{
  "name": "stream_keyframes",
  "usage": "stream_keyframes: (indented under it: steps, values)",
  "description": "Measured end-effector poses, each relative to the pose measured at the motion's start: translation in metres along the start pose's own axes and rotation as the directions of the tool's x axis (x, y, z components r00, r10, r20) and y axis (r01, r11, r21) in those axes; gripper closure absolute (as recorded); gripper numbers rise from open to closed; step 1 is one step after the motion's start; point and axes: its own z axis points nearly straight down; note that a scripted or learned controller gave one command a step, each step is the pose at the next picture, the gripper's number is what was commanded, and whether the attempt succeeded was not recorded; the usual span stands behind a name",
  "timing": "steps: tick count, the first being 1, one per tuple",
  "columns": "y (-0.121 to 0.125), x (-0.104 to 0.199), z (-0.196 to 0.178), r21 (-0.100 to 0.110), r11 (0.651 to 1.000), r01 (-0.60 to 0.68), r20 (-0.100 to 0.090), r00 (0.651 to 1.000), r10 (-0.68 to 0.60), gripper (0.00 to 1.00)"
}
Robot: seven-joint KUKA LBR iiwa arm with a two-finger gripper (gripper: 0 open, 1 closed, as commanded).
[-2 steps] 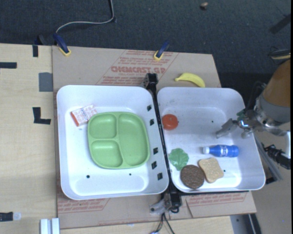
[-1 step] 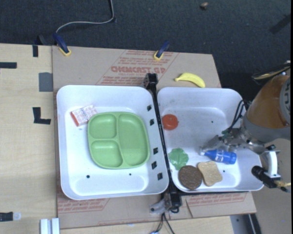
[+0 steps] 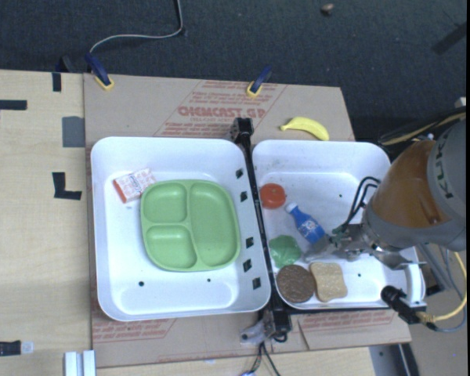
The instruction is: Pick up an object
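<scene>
My gripper (image 3: 323, 247) reaches into the right bin (image 3: 329, 157) from the right and hangs low near the bin's middle. It is just below and right of a small blue bottle (image 3: 305, 222) with a white cap, which lies tilted. A green round object (image 3: 284, 250) lies left of the gripper. A brown round patty (image 3: 295, 283) and a slice of bread (image 3: 328, 280) lie below it at the bin's front. A red-orange round object (image 3: 272, 196) sits up and to the left. Nothing shows as held.
The left bin (image 3: 113, 288) holds a green divided plate (image 3: 191, 224) and a small red and white packet (image 3: 132, 184). A yellow banana (image 3: 305, 128) lies on the cardboard behind the right bin. The arm's orange band (image 3: 407, 186) covers that bin's right side.
</scene>
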Motion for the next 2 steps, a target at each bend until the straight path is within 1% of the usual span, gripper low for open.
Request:
stream_keyframes:
  steps: [1, 2]
  values:
    - [0.0676, 0.0530, 0.0006, 0.001, 1.000, 0.002, -0.003, 1.000, -0.002, 0.00]
    - [0.0683, 0.0521, 0.0008, 0.004, 1.000, 0.002, -0.004, 1.000, -0.002, 0.00]
